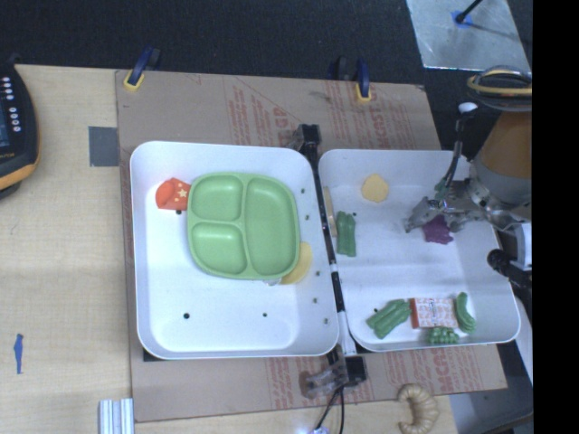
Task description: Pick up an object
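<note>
My gripper (439, 217) hangs low over the right part of the right bin (398, 269), its fingers spread open. A small purple object (439, 234) lies on the bin floor just below and between the fingertips, and I see no grip on it. The grey arm with its orange band (507, 147) comes in from the right edge. Other pieces in this bin are a yellow round piece (375, 188) at the back, a green piece (346, 234) by the left wall, and a green pod (389, 317), a red-and-white packet (432, 312) and a green vegetable (464, 312) at the front.
The left bin (163, 306) holds a green divided plate (242, 224), a red piece with a star (172, 193) and a yellow piece (299, 265) tucked under the plate's edge. A black controller (14, 125) lies at the far left of the bench.
</note>
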You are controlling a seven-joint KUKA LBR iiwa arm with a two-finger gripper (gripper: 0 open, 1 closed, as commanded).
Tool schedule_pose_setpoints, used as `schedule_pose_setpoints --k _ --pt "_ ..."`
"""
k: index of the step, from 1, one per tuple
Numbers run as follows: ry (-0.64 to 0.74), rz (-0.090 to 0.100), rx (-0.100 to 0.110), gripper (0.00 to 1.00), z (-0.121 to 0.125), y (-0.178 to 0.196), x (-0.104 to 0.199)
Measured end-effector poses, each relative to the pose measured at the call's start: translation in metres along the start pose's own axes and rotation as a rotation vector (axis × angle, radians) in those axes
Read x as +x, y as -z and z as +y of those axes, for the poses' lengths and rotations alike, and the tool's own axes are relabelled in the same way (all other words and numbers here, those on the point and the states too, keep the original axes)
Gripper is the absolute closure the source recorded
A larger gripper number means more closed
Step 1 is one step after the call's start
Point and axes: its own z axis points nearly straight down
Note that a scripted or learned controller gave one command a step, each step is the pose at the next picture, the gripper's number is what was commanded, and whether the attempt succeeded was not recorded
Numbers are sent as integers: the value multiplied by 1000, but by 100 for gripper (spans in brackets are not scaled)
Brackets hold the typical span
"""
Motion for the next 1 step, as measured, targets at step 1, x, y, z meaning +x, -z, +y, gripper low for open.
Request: schedule_pose_setpoints --k 1 --pt "1 -2 -2 100 1 12 -1"
